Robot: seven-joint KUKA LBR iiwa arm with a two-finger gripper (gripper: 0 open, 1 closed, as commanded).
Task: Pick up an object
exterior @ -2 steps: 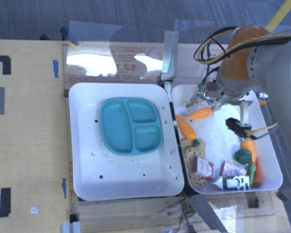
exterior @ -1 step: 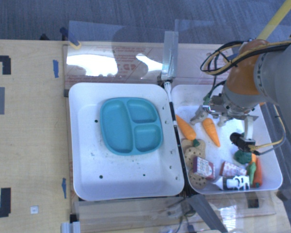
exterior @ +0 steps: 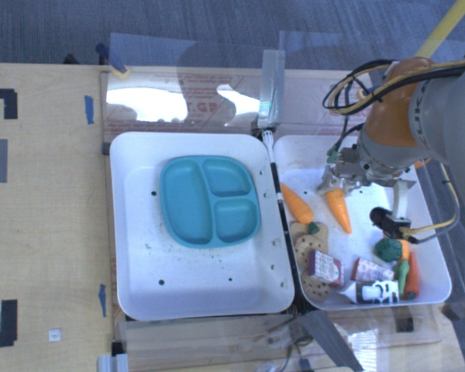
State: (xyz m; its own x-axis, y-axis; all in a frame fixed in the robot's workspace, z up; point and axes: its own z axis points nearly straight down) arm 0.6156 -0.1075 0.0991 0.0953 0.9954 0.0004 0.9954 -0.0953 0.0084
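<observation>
Camera view: gripper [exterior: 346,183] is low over the far half of the right bin [exterior: 304,158], reaching in from the right. Gripper state: cannot tell, since the wrist body hides it from this angle.

Nearest thing is the toy carrot [exterior: 339,209]. Its thick end sits right at the gripper's lower edge and its tip slants toward the bin's near edge. Whether it is touching or gripped cannot be told. The carrot lies near the middle of the bin, on the white floor.

Right bin, other contents:
- second carrot [exterior: 296,204] along the left wall, slanted, apart from the first
- small green piece [exterior: 314,227] just below it
- speckled round cracker [exterior: 303,244] by the left wall, and another cracker [exterior: 316,287] at the near-left corner
- dark red packet [exterior: 325,267] partly over the crackers
- pale pink packet [exterior: 370,270] beside it, toward the near edge
- black-and-white bottle [exterior: 377,291] lying along the near edge
- green leafy toy [exterior: 387,249] near the right wall
- orange and green vegetable pieces [exterior: 408,273] clustered at the near-right corner; which kind cannot be told

Left bin [exterior: 136,273]: one teal divided plate [exterior: 209,201], three compartments, lying flat toward the far half, well apart from the gripper. Dark specks are scattered on the bin floor.
</observation>
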